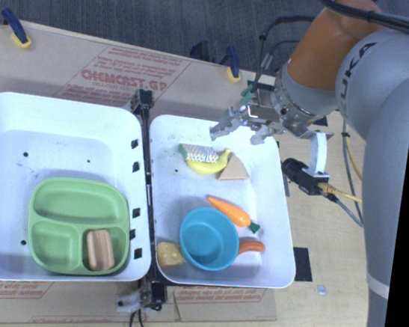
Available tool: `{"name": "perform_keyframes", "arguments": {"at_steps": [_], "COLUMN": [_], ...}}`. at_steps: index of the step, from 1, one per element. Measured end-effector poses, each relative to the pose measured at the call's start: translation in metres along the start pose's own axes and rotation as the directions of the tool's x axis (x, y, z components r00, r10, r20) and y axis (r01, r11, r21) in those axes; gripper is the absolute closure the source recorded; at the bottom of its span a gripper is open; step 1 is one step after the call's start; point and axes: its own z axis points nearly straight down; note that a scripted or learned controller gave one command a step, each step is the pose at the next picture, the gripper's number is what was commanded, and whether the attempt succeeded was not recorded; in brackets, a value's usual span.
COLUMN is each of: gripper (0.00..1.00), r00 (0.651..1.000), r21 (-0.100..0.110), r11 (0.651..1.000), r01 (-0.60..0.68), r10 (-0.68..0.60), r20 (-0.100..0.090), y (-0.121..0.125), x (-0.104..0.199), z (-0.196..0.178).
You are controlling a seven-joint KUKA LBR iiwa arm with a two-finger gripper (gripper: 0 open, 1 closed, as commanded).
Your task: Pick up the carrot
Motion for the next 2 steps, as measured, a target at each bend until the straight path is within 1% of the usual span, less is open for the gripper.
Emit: {"name": "perform_keyframes", "arguments": {"at_steps": [1,2], "gripper": [0.00,0.00], "r00": [0.891,1.000], "r21": [0.004,0.000], "r11": [0.891,1.000], "r01": [0.453,0.006], "r10": [-0.453,-0.006], "r20": [-0.003,-0.004], "y": [-0.069,-0.084], "x": [-0.054,-0.072], "z": [0.131,0.178]}}
